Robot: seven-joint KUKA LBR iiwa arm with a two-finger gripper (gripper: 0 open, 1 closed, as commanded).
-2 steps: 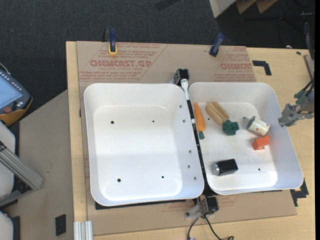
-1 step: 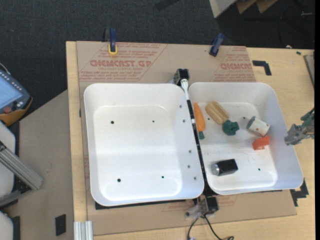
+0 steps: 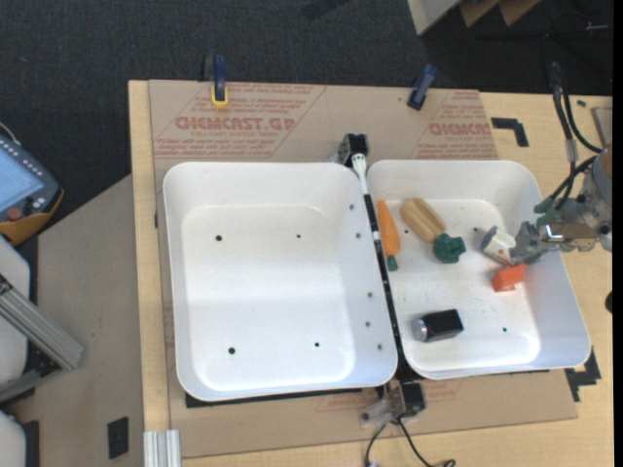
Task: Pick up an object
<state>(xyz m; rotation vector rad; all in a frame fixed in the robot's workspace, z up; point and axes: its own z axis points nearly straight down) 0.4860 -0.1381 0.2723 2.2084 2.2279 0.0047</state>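
Gripper (image 3: 527, 242) sits low at the right bin's (image 3: 560, 329) right side, coming in from the right edge; can't tell its state from here, and nothing visibly sits in it, so I'd call the pick not yet made. Candidates are all in that bin: small white block (image 3: 497, 244) just beside the tip, orange block (image 3: 508, 279) just below it, green piece (image 3: 449, 249), tan cylinder (image 3: 423, 218), carrot (image 3: 388, 232) along the divider, black box (image 3: 438, 325) near the front. The white or orange block looks like the likely target given where the tip is; the left bin (image 3: 195, 358) plays no part in this pick.

open floor in left bin (image 3: 263, 290)
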